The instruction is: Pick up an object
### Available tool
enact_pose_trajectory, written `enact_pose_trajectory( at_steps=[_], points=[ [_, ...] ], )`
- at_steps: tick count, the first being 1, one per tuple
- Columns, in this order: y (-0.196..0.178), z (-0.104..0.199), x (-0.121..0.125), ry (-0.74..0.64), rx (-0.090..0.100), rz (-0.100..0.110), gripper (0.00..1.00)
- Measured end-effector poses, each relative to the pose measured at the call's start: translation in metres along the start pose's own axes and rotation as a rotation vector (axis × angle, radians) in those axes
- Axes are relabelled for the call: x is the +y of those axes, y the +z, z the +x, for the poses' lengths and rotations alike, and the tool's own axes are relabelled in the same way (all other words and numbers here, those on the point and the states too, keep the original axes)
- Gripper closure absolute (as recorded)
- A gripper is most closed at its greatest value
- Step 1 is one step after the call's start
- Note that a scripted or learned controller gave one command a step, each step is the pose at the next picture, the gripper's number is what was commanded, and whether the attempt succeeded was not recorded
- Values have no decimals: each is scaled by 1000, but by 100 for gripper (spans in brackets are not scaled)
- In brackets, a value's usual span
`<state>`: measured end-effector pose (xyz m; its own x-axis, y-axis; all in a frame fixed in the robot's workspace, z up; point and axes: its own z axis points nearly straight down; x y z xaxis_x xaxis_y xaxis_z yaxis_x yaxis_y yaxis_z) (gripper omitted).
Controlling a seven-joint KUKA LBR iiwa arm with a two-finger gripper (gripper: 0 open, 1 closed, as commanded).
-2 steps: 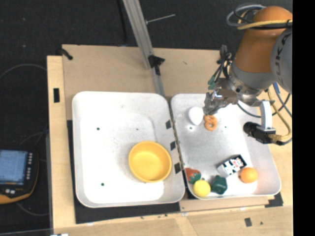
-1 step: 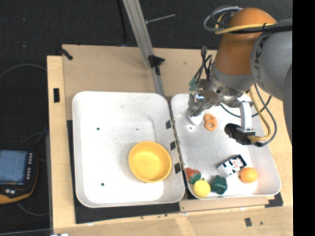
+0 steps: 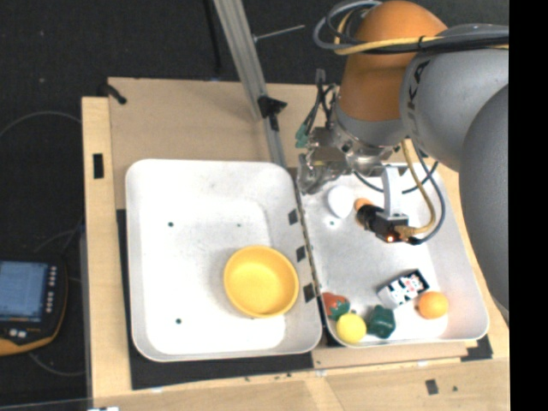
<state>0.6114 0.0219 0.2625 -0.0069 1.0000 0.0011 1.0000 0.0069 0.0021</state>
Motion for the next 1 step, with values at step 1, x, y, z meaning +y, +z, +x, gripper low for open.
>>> enact_pose_trajectory(
  at_steps=[1],
  points=[
    [3,50,8,0,0,1,100]
  ],
)
